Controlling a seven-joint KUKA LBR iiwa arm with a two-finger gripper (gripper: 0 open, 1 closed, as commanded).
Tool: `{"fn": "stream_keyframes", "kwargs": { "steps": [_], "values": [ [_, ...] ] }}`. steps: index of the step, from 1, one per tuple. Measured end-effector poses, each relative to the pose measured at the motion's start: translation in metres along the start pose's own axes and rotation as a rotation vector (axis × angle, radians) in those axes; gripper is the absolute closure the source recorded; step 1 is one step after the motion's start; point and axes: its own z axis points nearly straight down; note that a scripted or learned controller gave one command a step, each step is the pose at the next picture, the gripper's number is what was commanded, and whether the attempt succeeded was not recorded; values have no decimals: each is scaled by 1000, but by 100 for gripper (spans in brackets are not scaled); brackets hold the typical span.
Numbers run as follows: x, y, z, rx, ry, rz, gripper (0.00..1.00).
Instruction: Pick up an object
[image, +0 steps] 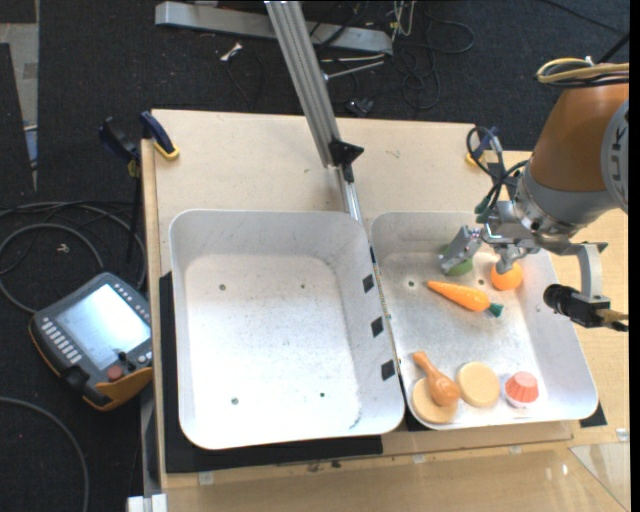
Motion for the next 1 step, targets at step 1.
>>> {"fn": "stream_keyframes", "kwargs": {
  "steps": [1],
  "values": [
    [0, 0, -2, -4, -1, 2, 0]
  ]
}}
